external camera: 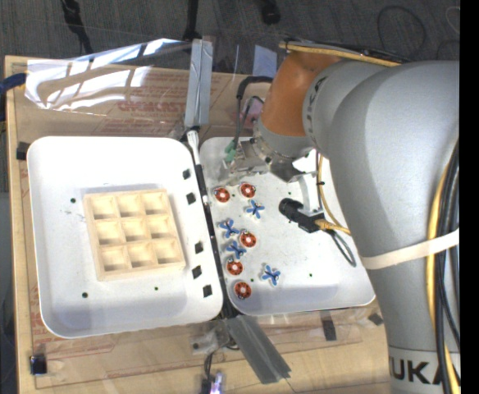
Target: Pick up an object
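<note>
The right bin (338, 290) holds several small red rings, such as one (221, 194) near its left wall and another (248, 190) beside it. Several blue cross-shaped pieces lie among them, one (256, 210) just below those rings and one (271, 274) nearer the front. My gripper (234, 158) hangs over the far left corner of the right bin, just beyond the two upper red rings. The grey arm and its orange band (287, 105) cover the bin's right side.
The left bin (59, 286) holds a pale wooden tray (134, 231) with a three-by-three grid of compartments. A clear plastic sheet (100, 72) lies behind the bins. Black clips line the seam (203, 228) between the bins.
</note>
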Available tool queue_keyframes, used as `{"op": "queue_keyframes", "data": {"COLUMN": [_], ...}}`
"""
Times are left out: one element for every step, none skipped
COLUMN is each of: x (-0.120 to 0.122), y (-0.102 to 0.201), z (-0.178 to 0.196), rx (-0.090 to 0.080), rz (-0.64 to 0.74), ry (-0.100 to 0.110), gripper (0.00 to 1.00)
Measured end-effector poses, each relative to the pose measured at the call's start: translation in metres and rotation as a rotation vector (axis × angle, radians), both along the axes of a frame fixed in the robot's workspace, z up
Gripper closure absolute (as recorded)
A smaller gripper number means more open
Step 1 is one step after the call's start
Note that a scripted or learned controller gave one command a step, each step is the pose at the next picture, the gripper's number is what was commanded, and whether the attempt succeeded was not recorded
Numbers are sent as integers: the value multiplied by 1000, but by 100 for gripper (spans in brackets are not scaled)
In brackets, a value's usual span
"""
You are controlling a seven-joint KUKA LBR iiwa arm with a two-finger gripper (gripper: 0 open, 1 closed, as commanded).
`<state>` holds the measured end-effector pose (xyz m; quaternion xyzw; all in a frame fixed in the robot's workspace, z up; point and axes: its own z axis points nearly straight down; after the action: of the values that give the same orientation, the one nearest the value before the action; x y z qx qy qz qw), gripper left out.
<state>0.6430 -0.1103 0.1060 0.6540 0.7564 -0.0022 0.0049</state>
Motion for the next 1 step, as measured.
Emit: {"op": "queue_keyframes", "data": {"x": [14], "y": [76], "z": [87], "rx": [9], "rz": [332], "ry": [6], "gripper": [100]}}
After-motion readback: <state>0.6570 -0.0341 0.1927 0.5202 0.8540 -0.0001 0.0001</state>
